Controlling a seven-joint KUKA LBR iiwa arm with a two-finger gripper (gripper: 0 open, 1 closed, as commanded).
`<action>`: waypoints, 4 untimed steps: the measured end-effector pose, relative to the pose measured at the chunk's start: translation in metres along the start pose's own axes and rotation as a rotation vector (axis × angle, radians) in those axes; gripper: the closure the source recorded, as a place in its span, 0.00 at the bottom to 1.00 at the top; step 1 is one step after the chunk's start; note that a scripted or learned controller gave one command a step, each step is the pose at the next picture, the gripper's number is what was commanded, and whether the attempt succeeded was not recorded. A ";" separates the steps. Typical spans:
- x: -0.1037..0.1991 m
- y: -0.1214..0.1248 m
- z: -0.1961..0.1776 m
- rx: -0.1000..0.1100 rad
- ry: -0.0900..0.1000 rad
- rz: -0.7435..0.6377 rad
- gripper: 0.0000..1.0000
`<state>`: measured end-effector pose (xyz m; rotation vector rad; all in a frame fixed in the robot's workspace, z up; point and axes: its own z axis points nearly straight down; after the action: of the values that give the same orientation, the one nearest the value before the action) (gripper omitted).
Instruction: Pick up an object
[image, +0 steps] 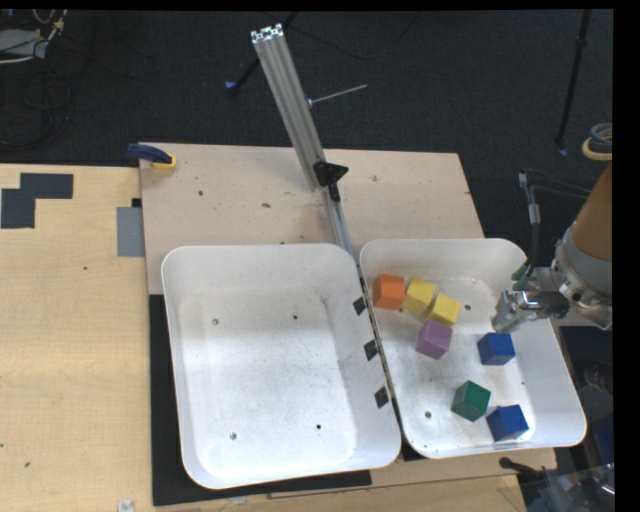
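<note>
Camera view puts the fingers (508, 312) low over the right bin (560, 425), reaching for something but with nothing between them; their spread I cannot tell. A blue cube (496, 348) sits just below them, the likeliest pick, so the next move calls for a short drop and a close. Purple cube (433, 339) and yellow cubes (431, 301) lie further left, well clear.
</note>
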<state>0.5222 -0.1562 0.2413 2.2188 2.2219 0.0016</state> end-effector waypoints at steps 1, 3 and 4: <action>0.050 0.021 0.012 0.004 0.002 -0.003 1.00; 0.140 0.047 0.024 0.004 0.001 -0.001 1.00; 0.193 0.056 0.029 0.005 0.002 -0.003 1.00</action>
<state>0.5784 0.0366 0.2127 2.2191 2.2285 -0.0017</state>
